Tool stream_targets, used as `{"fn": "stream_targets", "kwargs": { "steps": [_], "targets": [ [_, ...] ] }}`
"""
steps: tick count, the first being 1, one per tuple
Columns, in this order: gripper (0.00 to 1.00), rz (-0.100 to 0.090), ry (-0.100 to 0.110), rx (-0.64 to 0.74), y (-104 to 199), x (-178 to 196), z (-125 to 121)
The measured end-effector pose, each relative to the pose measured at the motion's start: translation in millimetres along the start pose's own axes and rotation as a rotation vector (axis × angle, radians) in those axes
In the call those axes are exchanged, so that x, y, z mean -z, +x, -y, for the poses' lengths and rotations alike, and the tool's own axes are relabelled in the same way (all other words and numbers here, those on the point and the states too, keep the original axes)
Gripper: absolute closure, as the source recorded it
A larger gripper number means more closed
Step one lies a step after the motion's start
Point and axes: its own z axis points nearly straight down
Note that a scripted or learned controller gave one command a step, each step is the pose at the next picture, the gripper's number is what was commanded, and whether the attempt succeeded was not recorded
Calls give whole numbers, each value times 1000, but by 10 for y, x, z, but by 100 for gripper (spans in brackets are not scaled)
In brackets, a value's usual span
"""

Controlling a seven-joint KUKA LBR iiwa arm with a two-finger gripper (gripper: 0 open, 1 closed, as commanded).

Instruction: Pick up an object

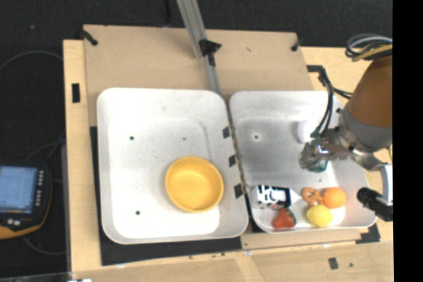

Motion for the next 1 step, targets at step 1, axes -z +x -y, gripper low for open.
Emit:
{"fn": "stream_targets", "kwargs": {
  "steps": [1],
  "targets": [
    [100,-1,4,0,-8,116,-16]
  ]
}}
